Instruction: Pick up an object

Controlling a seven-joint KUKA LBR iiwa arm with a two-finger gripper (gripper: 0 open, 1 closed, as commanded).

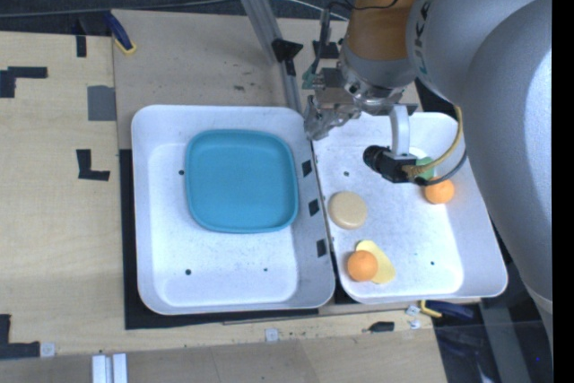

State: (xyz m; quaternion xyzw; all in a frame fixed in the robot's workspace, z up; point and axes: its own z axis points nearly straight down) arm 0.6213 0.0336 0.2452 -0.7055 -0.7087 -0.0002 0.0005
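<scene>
Camera view from above the bench: the gripper (pixel 328 121) sits at the far left corner of the right bin (pixel 448 282), right by the wall it shares with the left bin (pixel 157 220). Honestly can't tell if it's open or closed, or whether it has hold of anything — from this angle it's just a dark jumble under the wrist.

Stuff to pick in the right bin:
- a beige disc (pixel 347 210) close to the left edge, about midway along it
- an orange ball (pixel 361 265) toward the near left corner, touching a yellow piece (pixel 384 268)
- a second orange ball (pixel 439 192) by the right edge

All of them lie apart from the gripper. The left bin carries a blue plate (pixel 240 179) — roughly in its middle.
</scene>
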